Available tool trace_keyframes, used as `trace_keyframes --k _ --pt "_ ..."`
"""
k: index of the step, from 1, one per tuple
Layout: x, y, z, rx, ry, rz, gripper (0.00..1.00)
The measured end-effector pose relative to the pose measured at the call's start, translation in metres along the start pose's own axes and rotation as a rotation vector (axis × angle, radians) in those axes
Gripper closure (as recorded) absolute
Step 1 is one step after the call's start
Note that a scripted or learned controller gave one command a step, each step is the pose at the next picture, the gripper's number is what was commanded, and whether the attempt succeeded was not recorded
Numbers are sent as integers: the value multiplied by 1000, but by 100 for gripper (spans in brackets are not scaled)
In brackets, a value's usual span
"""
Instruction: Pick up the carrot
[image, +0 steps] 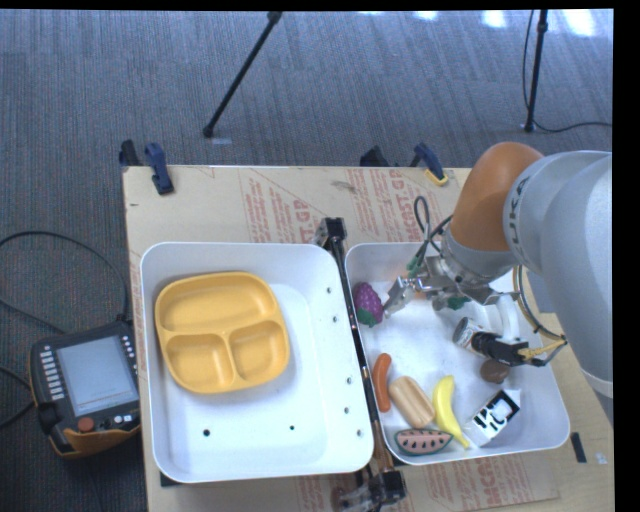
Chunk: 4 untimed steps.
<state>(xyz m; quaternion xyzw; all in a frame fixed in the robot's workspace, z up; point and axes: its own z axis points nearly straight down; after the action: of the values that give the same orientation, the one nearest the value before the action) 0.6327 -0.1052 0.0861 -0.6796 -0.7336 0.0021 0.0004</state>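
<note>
The carrot, a short orange-red stick, lies at the left side of the right bin, close to the wall between the bins. My gripper hangs over the upper middle of that bin, up and to the right of the carrot and apart from it. Its fingers stand spread and open with nothing between them. One finger is near a purple toy vegetable.
A tan bun, a banana, a watermelon slice, a black-and-white item and a brown piece crowd the right bin's lower half. The left bin bears a yellow divided plate. A pendant lies left of the bench.
</note>
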Motion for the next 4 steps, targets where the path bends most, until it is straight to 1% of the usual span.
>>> trace_keyframes --k 1,2,3,4 --pt "0 0 -8 5 3 0 100" --pt "0 0 -7 5 4 -1 0" --pt "-50 8 1 1 12 150 0" --pt "-67 15 -2 -1 45 284 0"
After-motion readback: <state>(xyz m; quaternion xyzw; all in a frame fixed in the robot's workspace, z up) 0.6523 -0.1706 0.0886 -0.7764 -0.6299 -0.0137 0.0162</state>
